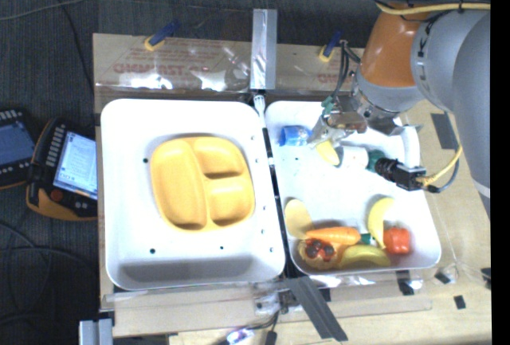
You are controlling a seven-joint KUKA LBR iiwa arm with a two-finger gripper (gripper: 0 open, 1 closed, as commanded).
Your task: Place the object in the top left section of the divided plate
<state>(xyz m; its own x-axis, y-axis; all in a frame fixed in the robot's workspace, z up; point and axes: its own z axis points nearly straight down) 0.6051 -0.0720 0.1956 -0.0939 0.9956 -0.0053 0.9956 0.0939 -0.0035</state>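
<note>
Food toys lie heaped along the lower edge of the right bin (pixel 422 200), closest to you: a carrot (pixel 335 236), a banana (pixel 362 256), a tomato (pixel 397 239), a yellow wedge (pixel 379 216) and a pale slice (pixel 297 217). Higher in that bin, right of frame centre, the gripper (pixel 338 134) hangs low over a small yellow piece (pixel 326 150), with a blue item (pixel 294 135) just to its left. You cannot tell from this angle whether the fingers are spread or closed, nor whether they have hold of the yellow piece; it looks to be touching or just under them.

Your plate (pixel 202 181) sits in the left bin (pixel 127 128), yellow, with one long section and two smaller ones. None of the sections holds anything, so by my reading the task is at the pickup stage: grasp, carry across the divider and release into the top left section all remain.

Red print runs across the clear sheet (pixel 175 68) at the top of the desk (pixel 446 160), too blurred to read. A tablet (pixel 76 162) glows at the left edge.
</note>
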